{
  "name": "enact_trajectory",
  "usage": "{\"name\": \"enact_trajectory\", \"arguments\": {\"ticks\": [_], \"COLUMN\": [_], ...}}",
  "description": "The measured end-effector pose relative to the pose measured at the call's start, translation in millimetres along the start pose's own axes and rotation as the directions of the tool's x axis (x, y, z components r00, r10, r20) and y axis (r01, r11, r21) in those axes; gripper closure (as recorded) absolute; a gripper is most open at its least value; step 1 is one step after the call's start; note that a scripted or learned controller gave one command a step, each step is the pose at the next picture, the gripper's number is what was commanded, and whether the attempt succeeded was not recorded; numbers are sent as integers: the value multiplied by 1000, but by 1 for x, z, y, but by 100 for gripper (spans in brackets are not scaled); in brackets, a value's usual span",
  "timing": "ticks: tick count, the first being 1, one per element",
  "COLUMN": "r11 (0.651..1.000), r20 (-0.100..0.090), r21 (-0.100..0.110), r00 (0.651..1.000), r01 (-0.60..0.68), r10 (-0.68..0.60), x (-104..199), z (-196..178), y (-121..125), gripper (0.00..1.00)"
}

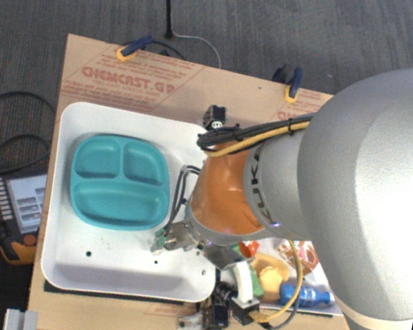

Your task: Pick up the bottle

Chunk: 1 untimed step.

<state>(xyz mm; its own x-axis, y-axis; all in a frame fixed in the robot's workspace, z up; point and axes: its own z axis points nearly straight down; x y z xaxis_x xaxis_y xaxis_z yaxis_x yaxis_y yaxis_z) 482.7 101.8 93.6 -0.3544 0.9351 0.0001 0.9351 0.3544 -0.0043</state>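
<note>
- Bottle (315, 298): I take it to be the blue thing with a pale end. It lies on its side in the bin at the view's right (323, 282), near the front edge. The shape is partly hidden, so this reading is not sure.
- It lies among other small things. A yellow thing (269, 279) is just beside it, and the arm (330, 182) covers most of that bin.
- End effector (170, 238) is over the other bin (93, 267), close to the right edge of the teal plate (119, 183). It is well apart from the bottle.
- I cannot tell if the end effector is open or closed, because it is small and blurred here. No thing is seen in it.
- Done so far, as I judge: nothing. The bottle is not grasped and not lifted.
- Left to do: bring the end effector across to the right bin, set it above the bottle, go down, close on it and lift it.
- Possible difficulty: the neighbours are crowded around the bottle, so a clean grasp may be hard.
</note>
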Motion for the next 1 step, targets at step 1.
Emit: {"name": "enact_trajectory", "arguments": {"ticks": [1], "r11": [994], "r20": [1], "r21": [-4], "r00": [994], "r01": [-112], "r10": [112], "x": [-70], "z": [-91], "y": [-26], "gripper": [100]}}
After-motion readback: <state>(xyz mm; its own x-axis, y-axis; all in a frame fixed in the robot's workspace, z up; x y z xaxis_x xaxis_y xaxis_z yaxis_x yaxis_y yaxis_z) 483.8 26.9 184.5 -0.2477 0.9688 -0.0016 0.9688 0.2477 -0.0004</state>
